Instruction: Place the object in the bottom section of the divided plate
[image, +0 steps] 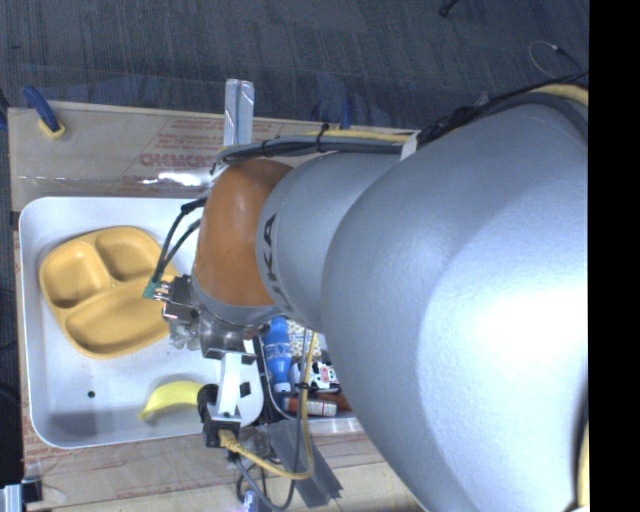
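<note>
Pick step, by look of it: banana (170, 398) lies on bin (30, 300) floor, just below divided plate (100, 285), not in it. Over bin, arm (240, 240) hangs beside plate. Grip state: cannot tell. Next up: secure banana, lift, short carry into bottom section (110, 322).

Dark grey floor (300, 45) behind; pale wooden bench (130, 470) below.

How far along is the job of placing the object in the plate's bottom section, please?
Nothing looks done: the divided plate shows bare sections. In hand: the arm hangs over the bin, with nothing seen held. Left: the banana, lying on the bin floor below the plate, has yet to be picked and placed.
</note>
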